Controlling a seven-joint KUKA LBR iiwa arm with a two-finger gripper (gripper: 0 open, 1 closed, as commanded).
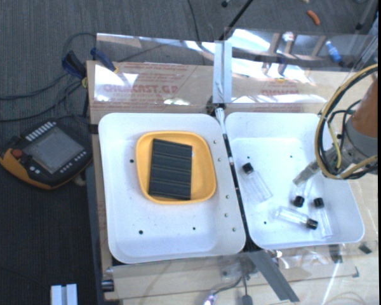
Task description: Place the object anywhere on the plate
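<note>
The dark ribbed block [171, 169] lies flat in the middle of the yellow plate [143, 150] in the left bin [114, 189], where the task wants it, while the gripper [307, 172], its state impossible to tell, sits over the right bin [273, 138] among clear vials [295, 218].

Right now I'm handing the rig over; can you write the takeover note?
Pincer: at the right bin's right edge, near the vials; fingers not readable from this view.
Things: yellow plate sits in the left bin. A dark ribbed block lies flat on it. Clear black-capped vials lie loose in the right bin.
Done: a block rests on the plate.
Left: nothing obvious, unless a vial must go too.
</note>
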